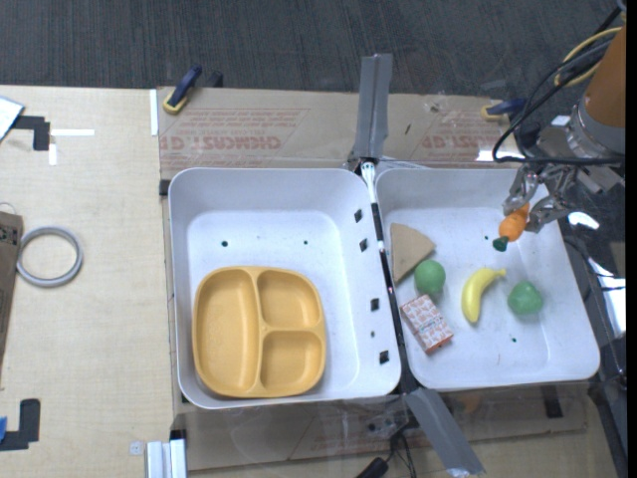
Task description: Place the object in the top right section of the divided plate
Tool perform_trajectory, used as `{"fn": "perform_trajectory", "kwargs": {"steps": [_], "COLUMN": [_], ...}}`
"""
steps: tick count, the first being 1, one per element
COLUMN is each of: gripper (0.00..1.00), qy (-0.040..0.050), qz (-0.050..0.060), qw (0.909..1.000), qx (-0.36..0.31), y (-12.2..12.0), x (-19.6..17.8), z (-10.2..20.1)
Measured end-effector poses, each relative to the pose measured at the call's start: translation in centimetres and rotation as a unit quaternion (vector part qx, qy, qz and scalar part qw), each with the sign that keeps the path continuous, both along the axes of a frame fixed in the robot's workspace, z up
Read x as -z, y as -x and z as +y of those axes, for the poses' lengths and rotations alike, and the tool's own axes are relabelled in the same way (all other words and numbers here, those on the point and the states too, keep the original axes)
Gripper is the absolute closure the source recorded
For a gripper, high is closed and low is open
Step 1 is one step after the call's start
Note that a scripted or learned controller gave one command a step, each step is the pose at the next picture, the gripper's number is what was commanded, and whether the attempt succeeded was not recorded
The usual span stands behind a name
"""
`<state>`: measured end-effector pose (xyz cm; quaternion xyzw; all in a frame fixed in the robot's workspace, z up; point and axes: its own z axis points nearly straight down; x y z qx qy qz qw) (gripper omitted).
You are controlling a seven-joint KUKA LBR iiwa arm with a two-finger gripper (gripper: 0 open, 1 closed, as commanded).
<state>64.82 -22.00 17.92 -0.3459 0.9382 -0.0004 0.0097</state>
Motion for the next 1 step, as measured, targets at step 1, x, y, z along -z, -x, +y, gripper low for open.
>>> {"fn": "perform_trajectory", "kwargs": {"steps": [1], "gripper": [1.00], "qy": [-0.0009], "qz": [-0.004], "qw": [1.0000], "qx": [0.003], "y": [-0.17], "x": [-1.11], "z": [0.01]}}
